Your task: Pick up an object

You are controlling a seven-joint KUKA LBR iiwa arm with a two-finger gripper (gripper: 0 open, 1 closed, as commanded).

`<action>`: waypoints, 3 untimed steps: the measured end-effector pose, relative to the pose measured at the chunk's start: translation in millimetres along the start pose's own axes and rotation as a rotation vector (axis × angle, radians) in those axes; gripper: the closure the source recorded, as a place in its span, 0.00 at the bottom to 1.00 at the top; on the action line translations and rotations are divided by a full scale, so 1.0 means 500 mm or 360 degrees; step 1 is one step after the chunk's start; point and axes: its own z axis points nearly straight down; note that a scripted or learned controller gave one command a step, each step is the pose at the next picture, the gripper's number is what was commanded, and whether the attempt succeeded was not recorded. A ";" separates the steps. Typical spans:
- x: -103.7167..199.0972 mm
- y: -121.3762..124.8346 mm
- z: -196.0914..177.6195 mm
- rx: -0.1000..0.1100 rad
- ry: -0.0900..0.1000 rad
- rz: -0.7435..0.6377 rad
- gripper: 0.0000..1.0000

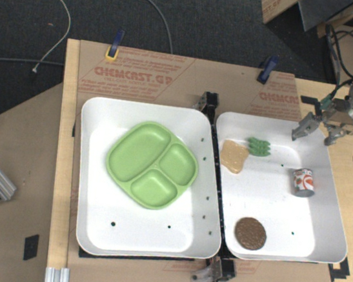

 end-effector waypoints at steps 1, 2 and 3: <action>0.001 0.007 -0.021 -0.0025 -0.0007 -0.0006 0.00; 0.007 0.010 0.063 -0.0018 -0.0005 -0.0009 0.00; 0.017 -0.008 0.168 -0.0015 -0.0004 -0.0007 0.00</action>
